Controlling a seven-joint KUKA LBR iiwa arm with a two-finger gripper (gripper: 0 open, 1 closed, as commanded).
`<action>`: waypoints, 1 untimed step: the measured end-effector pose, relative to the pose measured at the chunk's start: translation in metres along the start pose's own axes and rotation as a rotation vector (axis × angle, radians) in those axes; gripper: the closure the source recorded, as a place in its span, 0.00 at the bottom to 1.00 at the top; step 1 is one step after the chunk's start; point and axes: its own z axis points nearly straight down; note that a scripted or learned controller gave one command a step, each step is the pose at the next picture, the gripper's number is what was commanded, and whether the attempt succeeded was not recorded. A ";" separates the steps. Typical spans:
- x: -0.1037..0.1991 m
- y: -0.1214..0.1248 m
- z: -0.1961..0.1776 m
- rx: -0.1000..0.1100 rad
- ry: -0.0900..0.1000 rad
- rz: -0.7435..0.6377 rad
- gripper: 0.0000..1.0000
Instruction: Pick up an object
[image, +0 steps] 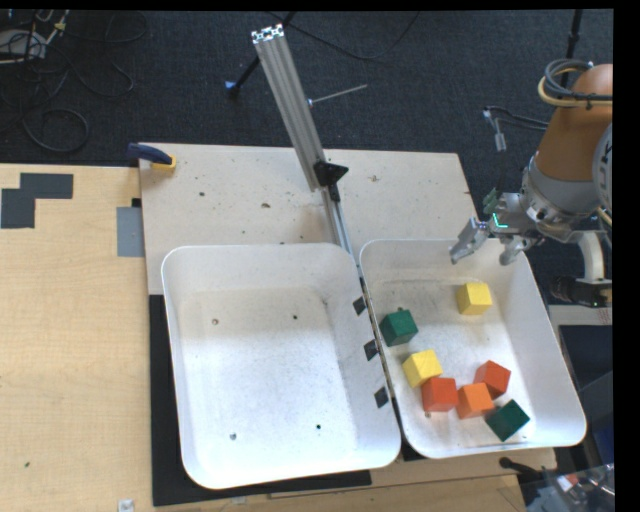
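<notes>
My gripper (488, 248) hangs over the far edge of the right bin (555, 345), fingers spread open with nothing between them. A yellow cube (474, 297) lies just below and slightly left of it. A green cube (399, 326) sits near the bin's left wall. Toward the front lie another yellow cube (421, 366), three orange-red cubes (439, 394) (474, 399) (493, 377) and a dark green cube (507, 419), packed close together.
The left bin (190, 300) sits beside the right one, with black clips (369, 349) along the shared wall. A slanted aluminium bar (292, 100) rises behind the bins. A clamp (152, 155) lies at the bench's far left corner.
</notes>
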 end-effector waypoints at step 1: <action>0.000 0.001 -0.003 -0.004 -0.002 -0.004 0.00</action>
